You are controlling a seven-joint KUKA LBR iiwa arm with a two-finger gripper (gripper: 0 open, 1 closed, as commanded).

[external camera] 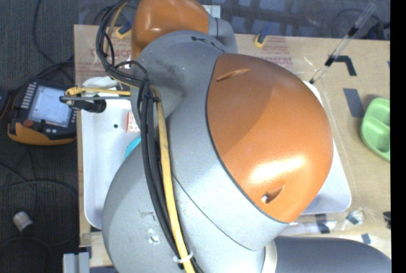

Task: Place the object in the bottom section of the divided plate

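The grey and orange arm (241,138) covers most of the bench and hides the middle of both bins. A strip of the left white bin (104,157) shows along the arm's left side. A small light-blue piece (132,146) peeks out from under the arm in that bin; I cannot tell what it belongs to. The gripper and the divided plate are hidden behind the arm.
Black cables and a yellow hose (162,157) run down the arm. A handheld control pendant (43,112) lies on the carpet at the left. A light-green object (379,126) sits at the bench's right edge. The right bin's corner (336,199) shows at lower right.
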